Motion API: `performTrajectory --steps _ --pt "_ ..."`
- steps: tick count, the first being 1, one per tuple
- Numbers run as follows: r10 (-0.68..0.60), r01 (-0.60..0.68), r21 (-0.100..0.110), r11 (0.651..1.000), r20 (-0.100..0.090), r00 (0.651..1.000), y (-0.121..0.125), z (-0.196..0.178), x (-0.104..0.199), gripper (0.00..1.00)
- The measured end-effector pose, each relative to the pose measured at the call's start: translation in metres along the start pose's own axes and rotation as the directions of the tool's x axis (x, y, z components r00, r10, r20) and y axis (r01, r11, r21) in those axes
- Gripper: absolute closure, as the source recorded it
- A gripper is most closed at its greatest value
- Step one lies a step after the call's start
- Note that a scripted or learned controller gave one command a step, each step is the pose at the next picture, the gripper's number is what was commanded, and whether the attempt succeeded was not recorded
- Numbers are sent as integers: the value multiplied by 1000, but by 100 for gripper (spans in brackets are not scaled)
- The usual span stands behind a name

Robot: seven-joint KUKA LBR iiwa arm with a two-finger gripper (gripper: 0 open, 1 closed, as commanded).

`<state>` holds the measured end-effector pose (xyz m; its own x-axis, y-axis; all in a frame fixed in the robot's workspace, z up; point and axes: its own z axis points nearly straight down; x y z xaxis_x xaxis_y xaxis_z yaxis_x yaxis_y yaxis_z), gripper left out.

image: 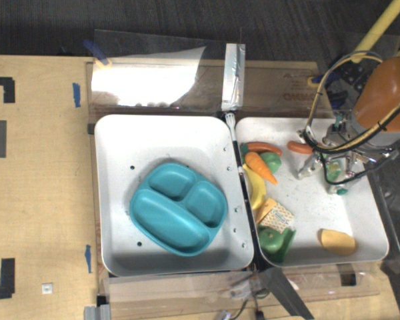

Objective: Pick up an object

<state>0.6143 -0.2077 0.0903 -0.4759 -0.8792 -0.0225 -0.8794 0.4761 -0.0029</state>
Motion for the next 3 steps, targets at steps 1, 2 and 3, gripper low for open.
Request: performTrajectory --steps 1,2,3 --pt "-166 166 -9 986 1 986 -8 1 -8 0" --pt "-363 363 -6 932 -1 932 -11 -37 -5 0" --pt "-646 646 -5 763 13 763 -35 -10 -28 0"
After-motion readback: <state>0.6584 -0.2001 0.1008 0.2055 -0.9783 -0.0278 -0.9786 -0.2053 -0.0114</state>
